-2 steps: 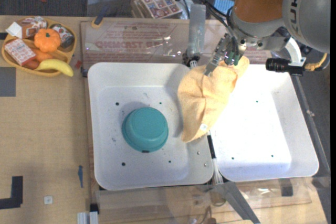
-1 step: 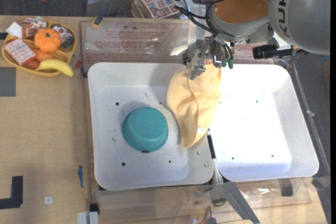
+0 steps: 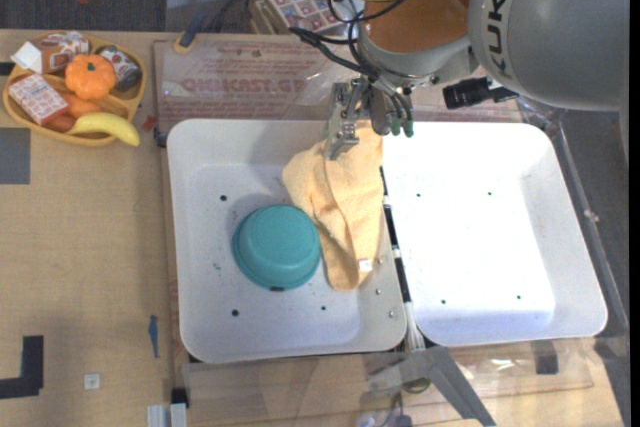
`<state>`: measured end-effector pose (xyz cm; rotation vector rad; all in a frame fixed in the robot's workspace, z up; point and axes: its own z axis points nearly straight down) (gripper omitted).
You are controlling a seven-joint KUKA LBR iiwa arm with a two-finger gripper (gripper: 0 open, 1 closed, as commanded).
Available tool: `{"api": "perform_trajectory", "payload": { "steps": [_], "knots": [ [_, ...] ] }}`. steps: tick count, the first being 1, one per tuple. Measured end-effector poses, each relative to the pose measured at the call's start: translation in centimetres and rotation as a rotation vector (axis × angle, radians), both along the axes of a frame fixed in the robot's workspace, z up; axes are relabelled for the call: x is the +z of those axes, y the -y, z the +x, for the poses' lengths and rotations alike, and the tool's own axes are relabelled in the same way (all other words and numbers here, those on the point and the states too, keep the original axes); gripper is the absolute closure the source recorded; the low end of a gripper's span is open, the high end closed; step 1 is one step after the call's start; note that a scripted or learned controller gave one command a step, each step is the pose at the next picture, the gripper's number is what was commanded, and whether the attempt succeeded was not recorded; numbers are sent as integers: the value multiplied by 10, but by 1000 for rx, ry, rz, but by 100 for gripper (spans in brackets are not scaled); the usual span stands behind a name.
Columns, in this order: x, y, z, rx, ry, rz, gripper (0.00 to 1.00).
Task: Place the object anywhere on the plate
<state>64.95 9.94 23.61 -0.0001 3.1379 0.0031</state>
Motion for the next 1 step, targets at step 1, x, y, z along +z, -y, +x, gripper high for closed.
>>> {"api": "perform_trajectory", "payload": {
  "steps": [1],
  "knots": [
    [-5,-40,-12,0,1,0,100]
  ]
}}
